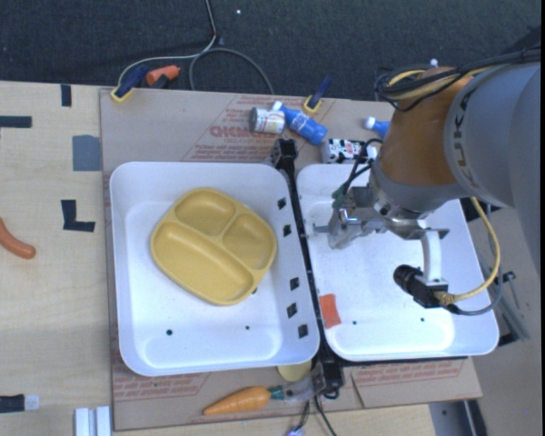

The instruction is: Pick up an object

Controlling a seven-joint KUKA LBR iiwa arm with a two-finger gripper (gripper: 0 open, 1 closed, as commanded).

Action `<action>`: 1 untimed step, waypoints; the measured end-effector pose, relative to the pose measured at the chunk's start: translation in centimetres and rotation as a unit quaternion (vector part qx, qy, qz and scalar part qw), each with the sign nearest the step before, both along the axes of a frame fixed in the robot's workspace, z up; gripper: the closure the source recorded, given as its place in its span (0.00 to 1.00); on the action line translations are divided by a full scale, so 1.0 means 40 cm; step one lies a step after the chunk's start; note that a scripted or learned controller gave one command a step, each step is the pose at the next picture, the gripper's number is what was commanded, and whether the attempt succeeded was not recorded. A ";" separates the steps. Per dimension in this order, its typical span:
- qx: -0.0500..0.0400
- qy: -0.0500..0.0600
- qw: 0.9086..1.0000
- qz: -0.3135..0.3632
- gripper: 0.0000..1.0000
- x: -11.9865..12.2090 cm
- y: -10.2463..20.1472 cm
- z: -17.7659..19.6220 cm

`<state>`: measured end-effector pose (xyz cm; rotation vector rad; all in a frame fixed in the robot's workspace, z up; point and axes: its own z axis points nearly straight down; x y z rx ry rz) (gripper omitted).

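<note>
Hovering over the right white bin [463, 334], your end effector [343, 228], grip state unreadable, sits right of the yellow divided plastic plate [213, 243].

Dark carpet [345, 16]; wooden bench [36, 189]

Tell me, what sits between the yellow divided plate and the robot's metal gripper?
In the camera view, the black divider where the two bins meet lies between the yellow divided plate and the gripper.
</note>
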<state>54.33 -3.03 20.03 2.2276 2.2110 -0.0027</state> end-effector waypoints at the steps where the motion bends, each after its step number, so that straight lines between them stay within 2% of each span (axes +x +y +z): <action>1: 0.001 0.001 1.000 0.004 0.00 0.000 0.014 -0.003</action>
